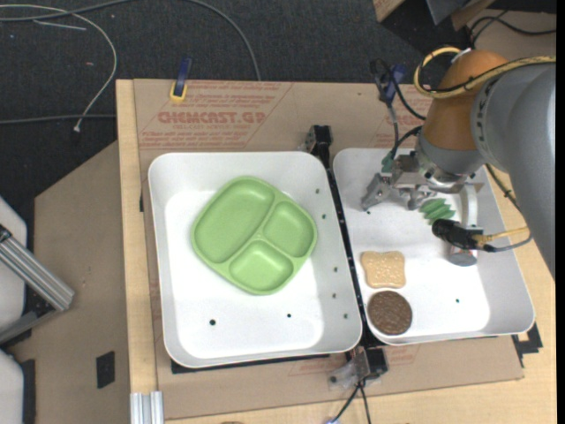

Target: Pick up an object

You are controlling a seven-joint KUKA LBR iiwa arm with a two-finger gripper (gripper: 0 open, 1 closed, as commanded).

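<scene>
green divided plate (254, 234) in left bin (168, 193), toast (384, 269), brown patty (389, 312) in right bin (494, 312)

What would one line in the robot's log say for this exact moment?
gripper: low in right bin, holding nothing visible | green ridged piece: beside it | cracker, brown patty: untouched | green divided plate: left bin

Bkgd: dark carpet floor (265, 25) w/ thin white cable (97, 34) looping at upper left. Table (256, 113) topped w/ printed brown cardboard; aluminium rail (31, 268) at left edge.

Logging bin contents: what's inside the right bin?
In the right bin: a cracker, a brown disc, and a green item partly covered by the gripper. Anything else beneath the arm is hidden.
</scene>
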